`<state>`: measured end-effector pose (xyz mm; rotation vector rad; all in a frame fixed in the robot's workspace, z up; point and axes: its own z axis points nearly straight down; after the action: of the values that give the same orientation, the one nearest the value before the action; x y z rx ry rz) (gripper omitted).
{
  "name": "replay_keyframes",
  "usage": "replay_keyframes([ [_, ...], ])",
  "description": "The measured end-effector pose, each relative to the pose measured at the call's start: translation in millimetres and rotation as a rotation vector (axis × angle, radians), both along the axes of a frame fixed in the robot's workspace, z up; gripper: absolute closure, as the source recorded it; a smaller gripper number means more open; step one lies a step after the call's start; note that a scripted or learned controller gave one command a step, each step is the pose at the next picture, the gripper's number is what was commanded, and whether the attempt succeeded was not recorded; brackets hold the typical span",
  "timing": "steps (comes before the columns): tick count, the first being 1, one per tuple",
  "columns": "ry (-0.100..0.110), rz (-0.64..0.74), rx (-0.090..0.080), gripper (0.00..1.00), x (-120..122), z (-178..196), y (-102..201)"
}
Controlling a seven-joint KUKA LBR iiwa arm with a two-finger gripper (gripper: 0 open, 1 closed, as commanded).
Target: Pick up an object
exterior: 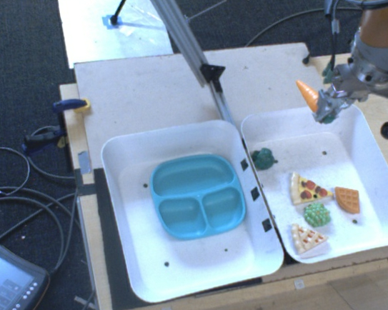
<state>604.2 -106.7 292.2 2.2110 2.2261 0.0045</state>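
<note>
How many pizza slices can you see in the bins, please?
2, both in the right bin: one pizza slice near its middle, the other by the front rim. None looks hidden.

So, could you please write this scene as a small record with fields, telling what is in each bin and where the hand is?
left bin: one blue divided tray
right bin: dark green piece near the divider; pizza slice; waffle wedge; light green piece; second wedge
hand: above the right bin's far edge
carrot: orange cone, at the hand's fingers
hold: seems gripped, contact not clear
</note>
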Motion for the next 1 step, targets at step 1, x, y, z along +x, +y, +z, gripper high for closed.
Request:
replay_keyframes([
  [1,0.004,0.004,0.002,1.00,0.3,-4.3,52.0],
])
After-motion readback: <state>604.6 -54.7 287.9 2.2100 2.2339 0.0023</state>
